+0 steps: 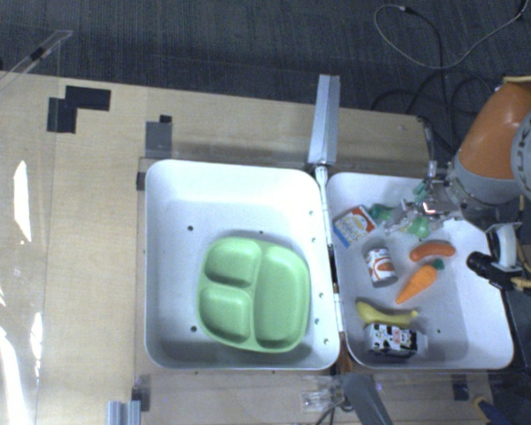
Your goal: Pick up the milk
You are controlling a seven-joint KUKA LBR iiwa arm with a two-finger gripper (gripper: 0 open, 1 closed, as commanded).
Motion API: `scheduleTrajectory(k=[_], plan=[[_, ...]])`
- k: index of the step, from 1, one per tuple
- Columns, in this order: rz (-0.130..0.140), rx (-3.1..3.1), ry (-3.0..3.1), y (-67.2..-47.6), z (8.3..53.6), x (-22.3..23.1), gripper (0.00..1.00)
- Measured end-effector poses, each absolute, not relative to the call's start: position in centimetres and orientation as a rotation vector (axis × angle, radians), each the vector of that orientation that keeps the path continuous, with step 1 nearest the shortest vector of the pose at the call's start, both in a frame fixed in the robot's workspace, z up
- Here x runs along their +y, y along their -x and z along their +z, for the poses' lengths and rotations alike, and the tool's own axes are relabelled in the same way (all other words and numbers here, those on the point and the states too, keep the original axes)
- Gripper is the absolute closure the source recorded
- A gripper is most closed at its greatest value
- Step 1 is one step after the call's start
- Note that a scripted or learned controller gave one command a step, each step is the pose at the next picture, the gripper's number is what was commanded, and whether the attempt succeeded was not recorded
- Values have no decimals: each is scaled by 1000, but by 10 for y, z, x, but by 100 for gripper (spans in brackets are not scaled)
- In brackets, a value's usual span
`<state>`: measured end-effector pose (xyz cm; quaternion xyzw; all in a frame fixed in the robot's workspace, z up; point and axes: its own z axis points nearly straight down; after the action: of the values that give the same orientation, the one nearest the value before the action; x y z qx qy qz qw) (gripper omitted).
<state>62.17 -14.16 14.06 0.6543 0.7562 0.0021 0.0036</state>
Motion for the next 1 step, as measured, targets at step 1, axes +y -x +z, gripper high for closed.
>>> scheduleTrajectory(k=[1], plan=[[5, 2527, -1860, -560, 162, -85, 0]])
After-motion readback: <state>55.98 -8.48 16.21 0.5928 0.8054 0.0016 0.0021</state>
